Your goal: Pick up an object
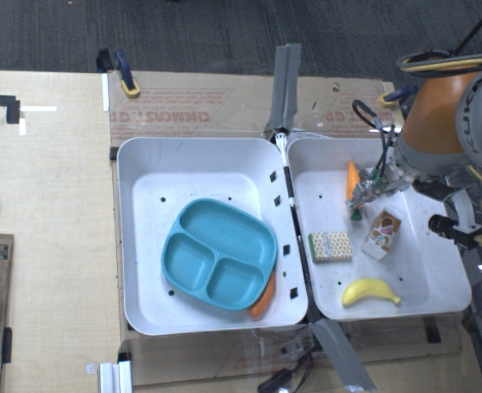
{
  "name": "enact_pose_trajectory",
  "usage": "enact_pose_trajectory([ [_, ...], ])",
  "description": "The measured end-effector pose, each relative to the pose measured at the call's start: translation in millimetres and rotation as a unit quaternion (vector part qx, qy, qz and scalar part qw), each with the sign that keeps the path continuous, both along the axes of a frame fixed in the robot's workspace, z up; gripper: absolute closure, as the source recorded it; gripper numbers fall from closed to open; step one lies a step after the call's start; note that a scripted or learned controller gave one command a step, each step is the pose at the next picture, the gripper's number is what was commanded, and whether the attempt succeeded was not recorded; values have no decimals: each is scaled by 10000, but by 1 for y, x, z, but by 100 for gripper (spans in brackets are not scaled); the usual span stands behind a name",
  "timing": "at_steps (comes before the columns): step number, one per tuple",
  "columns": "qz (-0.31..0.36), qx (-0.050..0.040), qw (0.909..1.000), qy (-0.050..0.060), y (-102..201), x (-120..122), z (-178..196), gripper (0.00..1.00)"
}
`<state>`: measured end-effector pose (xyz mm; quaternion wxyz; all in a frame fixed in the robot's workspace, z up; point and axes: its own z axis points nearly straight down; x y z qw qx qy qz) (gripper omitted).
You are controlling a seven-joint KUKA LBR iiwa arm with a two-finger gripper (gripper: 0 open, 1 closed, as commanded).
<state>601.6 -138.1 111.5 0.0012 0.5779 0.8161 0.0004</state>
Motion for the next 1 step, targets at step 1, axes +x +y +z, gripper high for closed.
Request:
enact_pose_trajectory([
  [1, 684, -2, 9977, 7, 68, -3, 136, 100],
])
